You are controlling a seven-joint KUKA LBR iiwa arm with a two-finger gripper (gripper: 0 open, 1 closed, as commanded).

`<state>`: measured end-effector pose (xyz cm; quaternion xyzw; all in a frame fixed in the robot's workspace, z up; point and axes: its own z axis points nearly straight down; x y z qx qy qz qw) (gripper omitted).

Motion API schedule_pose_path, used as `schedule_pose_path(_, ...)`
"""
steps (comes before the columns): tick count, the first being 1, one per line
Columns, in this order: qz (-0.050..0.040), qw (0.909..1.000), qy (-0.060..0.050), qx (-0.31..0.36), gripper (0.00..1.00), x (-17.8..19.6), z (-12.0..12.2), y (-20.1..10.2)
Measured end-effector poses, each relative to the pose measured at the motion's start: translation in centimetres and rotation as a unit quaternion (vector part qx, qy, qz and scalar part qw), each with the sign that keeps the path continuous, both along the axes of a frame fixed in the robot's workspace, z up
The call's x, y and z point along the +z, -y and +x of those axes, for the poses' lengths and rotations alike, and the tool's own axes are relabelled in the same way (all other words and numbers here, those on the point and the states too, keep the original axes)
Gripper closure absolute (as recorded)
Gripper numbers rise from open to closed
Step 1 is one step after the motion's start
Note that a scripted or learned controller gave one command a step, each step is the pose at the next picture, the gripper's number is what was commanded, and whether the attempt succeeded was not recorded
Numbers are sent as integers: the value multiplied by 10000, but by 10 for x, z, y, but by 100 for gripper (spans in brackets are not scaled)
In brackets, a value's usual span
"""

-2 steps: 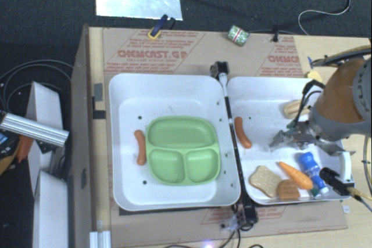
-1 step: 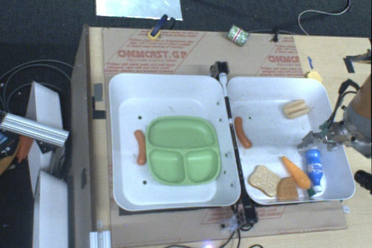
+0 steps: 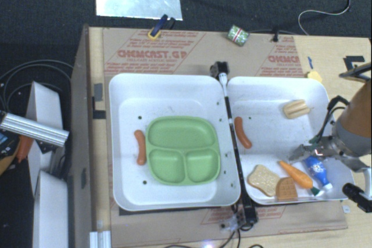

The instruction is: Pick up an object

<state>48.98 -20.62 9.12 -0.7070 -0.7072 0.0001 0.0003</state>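
Your gripper (image 3: pixel 317 161) sits low in the right bin (image 3: pixel 273 90), right over a blue tube (image 3: pixel 318 171) beside the carrot (image 3: pixel 295 175); can't tell how wide it's open.

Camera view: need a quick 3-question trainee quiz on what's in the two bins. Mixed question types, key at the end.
1. True or false: the green divided plate lies in the left bin.
2. Which item lies closest to the gripper? A) bread roll B) blue and white tube C) sausage beside the plate
3. Fill in: the toy carrot lies in the ____ bin.

Key:
1. True. It sits near the middle of that bin, with a sausage to its left.
2. B. The tube lies just below the gripper at the bin's lower right.
3. Right. It lies between the two bread slices and the tube.
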Motion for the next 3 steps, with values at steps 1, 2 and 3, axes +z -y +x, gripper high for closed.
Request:
schedule_pose_path(1,-5,10000,13,2,100,11,1,0)
schedule_pose_path(2,-1,10000,16,17,100,-7,8,-74)
schedule_pose_path(3,3,10000,21,20,100,94,47,-149)
